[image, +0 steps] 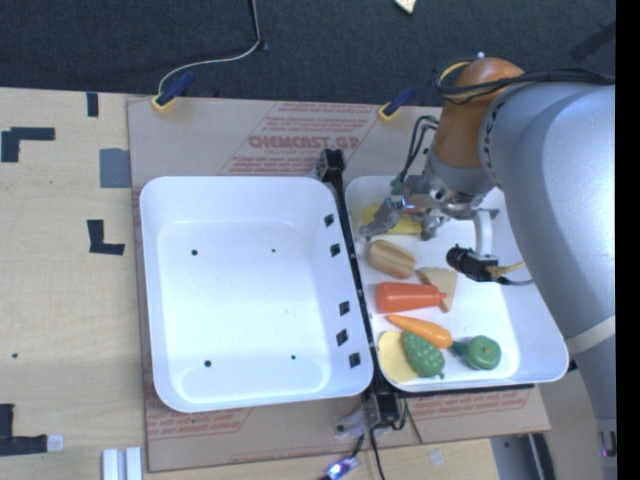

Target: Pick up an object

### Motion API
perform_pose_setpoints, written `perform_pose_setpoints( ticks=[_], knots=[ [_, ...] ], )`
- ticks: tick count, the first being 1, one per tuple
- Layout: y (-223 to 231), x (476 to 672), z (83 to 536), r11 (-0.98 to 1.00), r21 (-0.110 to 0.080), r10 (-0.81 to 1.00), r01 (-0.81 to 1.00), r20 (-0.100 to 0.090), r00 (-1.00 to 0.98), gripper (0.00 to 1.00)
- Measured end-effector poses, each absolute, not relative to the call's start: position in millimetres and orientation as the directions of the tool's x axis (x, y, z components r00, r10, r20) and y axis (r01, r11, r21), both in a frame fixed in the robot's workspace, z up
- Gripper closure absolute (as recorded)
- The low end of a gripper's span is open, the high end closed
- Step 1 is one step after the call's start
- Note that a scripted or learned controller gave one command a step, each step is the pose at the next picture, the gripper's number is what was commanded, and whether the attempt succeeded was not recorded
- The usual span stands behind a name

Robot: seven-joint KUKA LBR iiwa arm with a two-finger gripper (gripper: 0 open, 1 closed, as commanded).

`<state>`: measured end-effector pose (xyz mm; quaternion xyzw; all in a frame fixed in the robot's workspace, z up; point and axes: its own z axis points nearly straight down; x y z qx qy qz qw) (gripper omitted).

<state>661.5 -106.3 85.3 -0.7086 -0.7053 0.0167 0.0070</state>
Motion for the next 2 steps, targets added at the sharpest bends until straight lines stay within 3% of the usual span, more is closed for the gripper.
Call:
perform_pose_setpoints(
  ticks=[2],
  knots=[
    [-106.6,661.5,85.2,-0.004,-0.033,1.0,0.999,-0.013,0.004,0.0]
  ],
)
